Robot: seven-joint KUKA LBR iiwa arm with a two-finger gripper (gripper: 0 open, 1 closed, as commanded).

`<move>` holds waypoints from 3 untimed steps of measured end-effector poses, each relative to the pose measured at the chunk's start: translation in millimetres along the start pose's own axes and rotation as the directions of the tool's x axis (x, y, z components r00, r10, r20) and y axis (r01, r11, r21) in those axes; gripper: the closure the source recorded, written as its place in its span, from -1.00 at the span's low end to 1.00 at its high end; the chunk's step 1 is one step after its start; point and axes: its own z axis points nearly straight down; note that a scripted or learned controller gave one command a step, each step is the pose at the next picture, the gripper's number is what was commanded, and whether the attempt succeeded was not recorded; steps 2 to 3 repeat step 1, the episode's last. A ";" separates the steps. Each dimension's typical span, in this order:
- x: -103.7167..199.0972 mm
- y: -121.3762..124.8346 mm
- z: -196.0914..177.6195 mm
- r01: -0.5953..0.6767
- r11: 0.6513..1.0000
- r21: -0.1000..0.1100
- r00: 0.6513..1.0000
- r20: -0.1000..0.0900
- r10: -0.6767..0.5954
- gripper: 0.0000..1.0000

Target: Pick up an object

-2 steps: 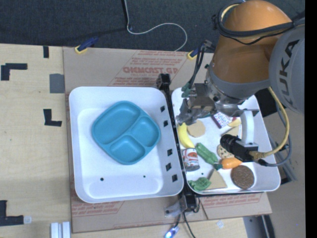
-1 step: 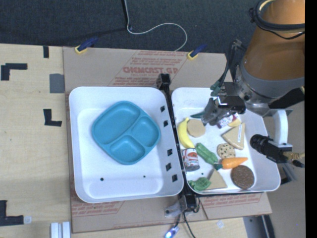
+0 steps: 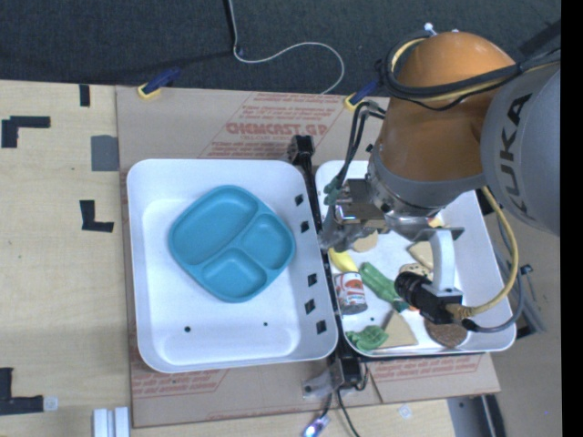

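The arm's gripper [image 3: 351, 226] sits low over the near-left part of the right bin [image 3: 487, 235], above a clutter of small toy food items [image 3: 378, 280]; whether it is clenched or released cannot be told, and nothing is visibly held. A blue divided plate [image 3: 232, 242] lies alone in the left bin [image 3: 150, 271].
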 end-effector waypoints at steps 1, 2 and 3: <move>1.6 0.6 -142.2 -0.002 1.000 -0.021 1.000 -0.003 0.002 1.00; 1.6 0.6 -142.2 -0.002 1.000 -0.021 1.000 -0.003 0.002 1.00; 1.6 0.6 -142.2 -0.002 1.000 -0.021 1.000 -0.003 0.002 1.00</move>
